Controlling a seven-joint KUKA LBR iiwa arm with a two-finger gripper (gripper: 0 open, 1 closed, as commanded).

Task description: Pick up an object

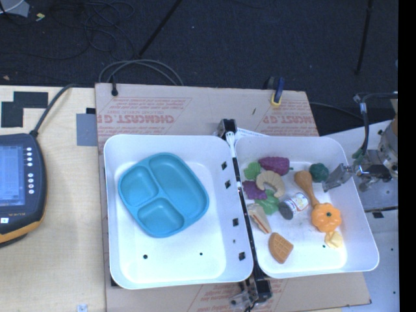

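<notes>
Toy foods lie heaped in the right bin (354,252) as the gripper (338,176) hangs at that bin's right rim.

Seen from above, the arm enters from the right edge, its wrist low over the rim; whether the gripper is open or closed cannot be told. Just left of it sit a dark green ball (318,171) and a tan squash (305,185). An orange pumpkin (325,218) lies below and left of it, beside a yellow wedge (334,239). Farther left are a small can (294,205), a purple piece (274,165) and a waffle piece (281,247). Well to its left, the other bin (123,265) bears a blue divided plate (162,194).
</notes>
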